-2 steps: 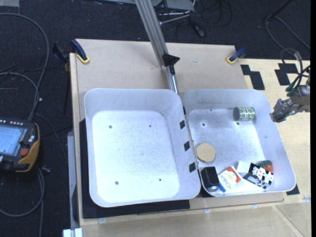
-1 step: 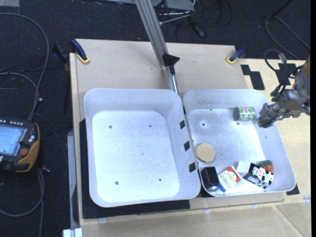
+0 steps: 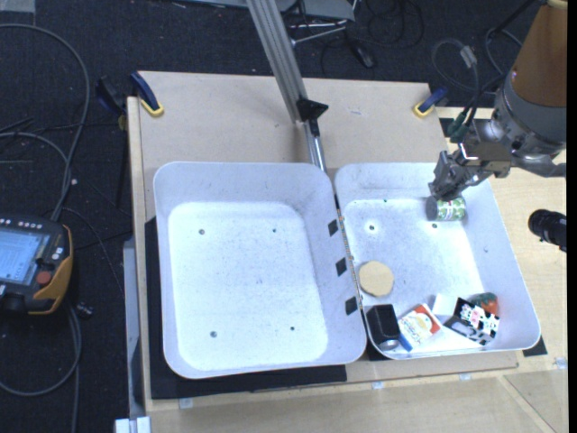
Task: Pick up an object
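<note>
In the camera view we see our grey arm's dark gripper (image 3: 448, 190) low over the far part of the right-hand shallow white bin (image 3: 509, 251), directly above a small green-and-silver can lying on its side (image 3: 448, 209). We cannot tell whether the fingers are wide or narrow, since the wrist hides them, nor whether they touch the can. A round tan disc (image 3: 376, 279), a black block (image 3: 383, 322), an orange-and-white packet (image 3: 418, 323) and a dark patterned box (image 3: 475, 317) lie nearer the front. The left white bin (image 3: 171, 242) sits beside it on the desk (image 3: 225, 120). To grasp well, we judge the fingers should straddle the can's short width and close before lifting straight up.
</note>
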Controlling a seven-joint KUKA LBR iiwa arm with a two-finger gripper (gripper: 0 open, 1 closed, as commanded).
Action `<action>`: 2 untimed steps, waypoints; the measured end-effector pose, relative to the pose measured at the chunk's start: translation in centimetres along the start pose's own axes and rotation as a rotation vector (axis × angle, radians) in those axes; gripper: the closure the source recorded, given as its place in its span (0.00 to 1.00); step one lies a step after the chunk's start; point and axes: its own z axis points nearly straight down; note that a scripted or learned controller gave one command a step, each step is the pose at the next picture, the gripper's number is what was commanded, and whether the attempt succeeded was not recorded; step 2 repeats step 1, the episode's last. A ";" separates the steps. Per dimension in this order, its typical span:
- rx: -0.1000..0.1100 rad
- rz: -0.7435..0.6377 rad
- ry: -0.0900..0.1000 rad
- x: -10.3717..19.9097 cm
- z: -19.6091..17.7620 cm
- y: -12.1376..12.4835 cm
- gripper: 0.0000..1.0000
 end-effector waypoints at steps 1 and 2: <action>-0.004 0.003 0.001 8.0 -16.2 -3.4 1.00; -0.004 0.003 0.001 8.0 -16.2 -3.4 1.00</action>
